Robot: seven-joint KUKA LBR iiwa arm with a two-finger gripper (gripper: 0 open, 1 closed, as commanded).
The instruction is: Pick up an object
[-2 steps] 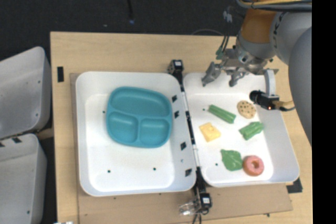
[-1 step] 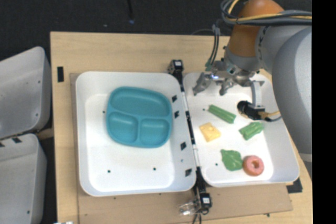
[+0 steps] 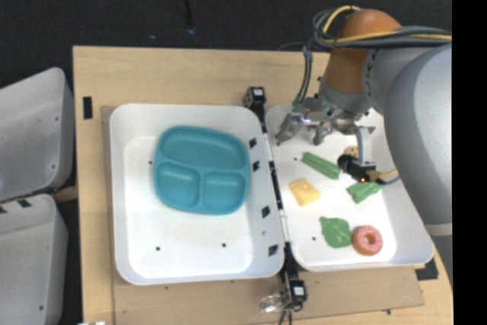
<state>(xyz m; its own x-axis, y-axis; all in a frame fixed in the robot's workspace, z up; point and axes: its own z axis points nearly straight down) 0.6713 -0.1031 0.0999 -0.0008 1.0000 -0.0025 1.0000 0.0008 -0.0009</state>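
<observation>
The tool (image 3: 304, 129) hangs over the far end of the right bin (image 3: 403, 240), fingers spread apart and gripping nothing. Just below it lie five pieces: a green stick (image 3: 320, 164), a yellow block (image 3: 303, 191), a green wedge (image 3: 363, 190), a green lump (image 3: 334, 231) touching a pink doughnut (image 3: 368, 240). The left bin (image 3: 137, 255) holds one teal divided plate (image 3: 202, 169).

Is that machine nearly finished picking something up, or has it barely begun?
Barely begun, it seems. Done: the arm has brought its tool over the far end of the right bin. In hand: nothing visible between its fingers. Left: every item lies on the bin floor, namely the green stick, yellow block, green leafy piece, pink ring and another green piece. The teal plate sits in the left bin.
</observation>
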